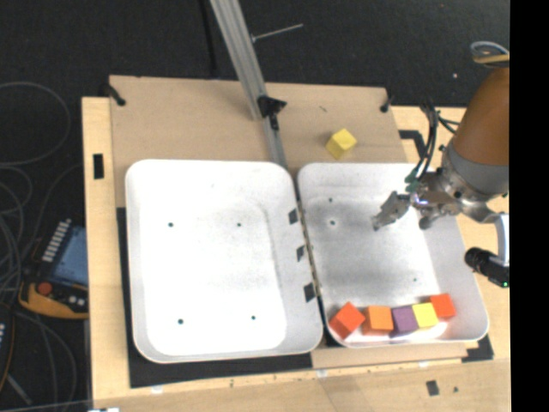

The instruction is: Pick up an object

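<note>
I count five blocks along the right bin's [446, 269] 6 o'clock wall: red-orange block [347, 319], orange block [378, 318], purple block [402, 318], yellow block [425, 315], red block [443, 305]. A yellow cube [340, 142] lies on the counter [189, 118] at the bin's 12 o'clock.

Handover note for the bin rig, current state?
Gripper: over the right bin, above its upper half, fingers open, holding nothing.
Blocks: five in a row along the right bin's near edge: red block, orange block, purple block, yellow block, red-orange block.
One yellow cube sits on the bench behind the bins.
Done: nothing picked.
Left: descend on a block, close, lift.
</note>
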{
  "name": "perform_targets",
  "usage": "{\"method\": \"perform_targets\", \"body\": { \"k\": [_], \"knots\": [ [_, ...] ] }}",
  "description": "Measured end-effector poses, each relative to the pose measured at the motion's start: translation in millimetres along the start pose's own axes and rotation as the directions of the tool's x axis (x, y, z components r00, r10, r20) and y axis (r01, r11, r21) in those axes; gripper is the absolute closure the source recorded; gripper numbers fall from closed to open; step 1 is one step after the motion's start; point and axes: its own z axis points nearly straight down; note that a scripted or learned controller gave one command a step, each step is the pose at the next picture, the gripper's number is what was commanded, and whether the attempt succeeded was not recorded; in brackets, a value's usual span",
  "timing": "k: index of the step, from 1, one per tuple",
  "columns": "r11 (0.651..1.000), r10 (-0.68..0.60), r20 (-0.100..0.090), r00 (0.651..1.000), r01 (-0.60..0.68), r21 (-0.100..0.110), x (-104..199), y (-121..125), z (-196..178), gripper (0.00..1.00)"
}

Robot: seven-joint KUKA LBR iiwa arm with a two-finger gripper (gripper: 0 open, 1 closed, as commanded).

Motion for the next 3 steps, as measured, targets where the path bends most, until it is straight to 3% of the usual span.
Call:
{"method": "perform_targets", "body": {
  "k": [1,2,3],
  "knots": [
    [1.000,-0.002,-0.003,1.000,0.002,0.011,40,-62,49,0.00],
    [1.000,0.001,0.003,1.000,-0.001,0.000,51,-70,142,0.00],
    [1.000,-0.008,0.001,1.000,0.008,-0.007,58,-68,39,0.00]
  ]
}}
